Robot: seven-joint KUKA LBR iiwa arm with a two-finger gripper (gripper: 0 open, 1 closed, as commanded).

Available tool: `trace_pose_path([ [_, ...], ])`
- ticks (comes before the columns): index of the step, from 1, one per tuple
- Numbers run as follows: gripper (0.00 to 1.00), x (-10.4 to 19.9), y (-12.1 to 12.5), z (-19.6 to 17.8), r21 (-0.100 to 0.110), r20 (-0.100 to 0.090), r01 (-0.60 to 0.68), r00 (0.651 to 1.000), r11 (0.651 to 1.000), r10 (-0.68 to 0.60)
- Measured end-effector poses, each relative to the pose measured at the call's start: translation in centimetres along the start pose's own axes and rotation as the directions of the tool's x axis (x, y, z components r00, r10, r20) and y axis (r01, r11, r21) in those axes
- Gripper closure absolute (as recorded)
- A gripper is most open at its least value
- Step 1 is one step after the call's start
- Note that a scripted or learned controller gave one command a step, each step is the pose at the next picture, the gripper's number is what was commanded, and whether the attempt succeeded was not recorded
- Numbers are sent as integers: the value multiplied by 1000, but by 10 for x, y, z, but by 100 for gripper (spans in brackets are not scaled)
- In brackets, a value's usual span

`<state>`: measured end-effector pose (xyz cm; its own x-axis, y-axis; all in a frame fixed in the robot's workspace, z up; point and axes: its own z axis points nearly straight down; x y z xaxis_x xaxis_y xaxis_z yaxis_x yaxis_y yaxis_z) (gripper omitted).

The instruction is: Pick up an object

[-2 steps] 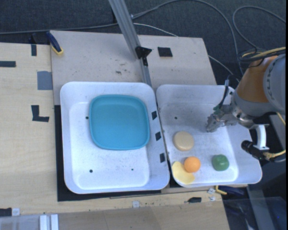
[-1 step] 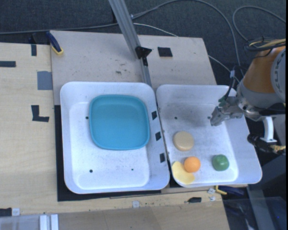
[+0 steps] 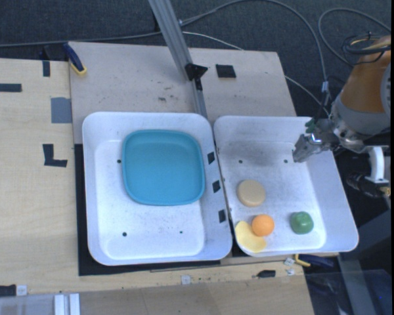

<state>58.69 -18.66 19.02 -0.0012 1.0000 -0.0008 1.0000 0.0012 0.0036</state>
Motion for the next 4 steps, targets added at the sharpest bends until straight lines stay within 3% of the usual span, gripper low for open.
trace_pose_path([
  [1,100,0,0,-22,3,-1,-1,1000,1000,1],
  [4,100,143,-12,-43,4,-2,2,1000,1000,-2],
])
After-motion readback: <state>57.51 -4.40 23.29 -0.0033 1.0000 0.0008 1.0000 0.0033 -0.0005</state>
